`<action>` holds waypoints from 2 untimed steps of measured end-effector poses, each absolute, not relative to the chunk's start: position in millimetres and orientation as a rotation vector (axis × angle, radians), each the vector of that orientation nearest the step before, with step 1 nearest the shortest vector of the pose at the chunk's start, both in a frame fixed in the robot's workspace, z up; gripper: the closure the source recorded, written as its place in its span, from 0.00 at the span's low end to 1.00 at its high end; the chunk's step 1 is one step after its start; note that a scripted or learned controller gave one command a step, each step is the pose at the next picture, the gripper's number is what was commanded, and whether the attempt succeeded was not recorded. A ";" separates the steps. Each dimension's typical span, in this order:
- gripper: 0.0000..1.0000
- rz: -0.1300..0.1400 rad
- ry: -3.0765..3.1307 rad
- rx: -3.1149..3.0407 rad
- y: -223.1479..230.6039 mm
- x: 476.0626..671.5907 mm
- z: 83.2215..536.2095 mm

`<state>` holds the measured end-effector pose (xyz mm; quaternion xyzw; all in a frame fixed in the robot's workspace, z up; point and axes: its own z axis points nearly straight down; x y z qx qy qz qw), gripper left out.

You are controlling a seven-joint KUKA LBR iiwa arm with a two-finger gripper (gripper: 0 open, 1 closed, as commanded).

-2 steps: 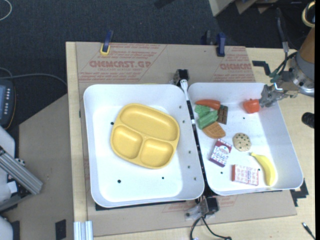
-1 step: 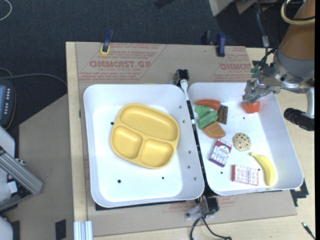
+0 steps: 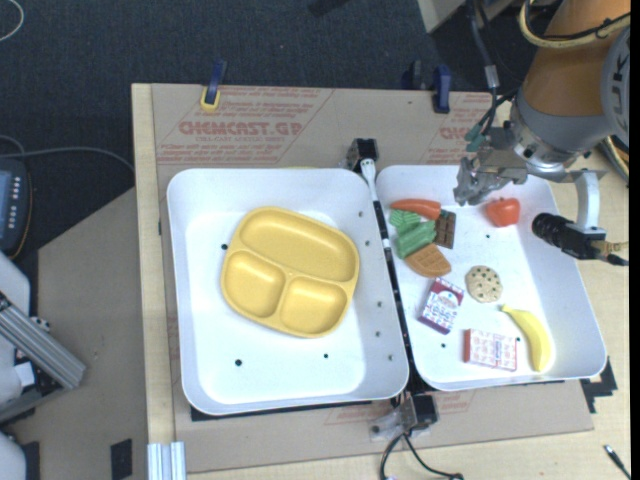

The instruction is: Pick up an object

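My gripper (image 3: 474,188) hangs over the back of the right bin (image 3: 570,298), with nothing visibly held in it. A red tomato-like piece (image 3: 503,211) lies just to its right. To its left lie a red-orange sausage shape (image 3: 415,208), a green piece (image 3: 412,234) and a small brown bar (image 3: 446,229). Nearer the front are an orange-brown slice (image 3: 430,260), a round cookie (image 3: 484,283), a red-and-white box (image 3: 440,306), a flat red-and-white packet (image 3: 490,349) and a yellow banana (image 3: 530,335).
The left bin (image 3: 200,348) holds a yellow divided plate (image 3: 289,270) near its middle. A raised rim (image 3: 385,258) separates the two bins. The arm comes in from the upper right, above the right bin's back corner.
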<state>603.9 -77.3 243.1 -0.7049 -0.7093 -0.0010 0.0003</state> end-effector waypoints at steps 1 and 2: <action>1.00 -0.002 -2.228 -2.213 -16.7 604.9 244.0; 1.00 0.001 -2.225 -2.213 30.0 607.6 232.8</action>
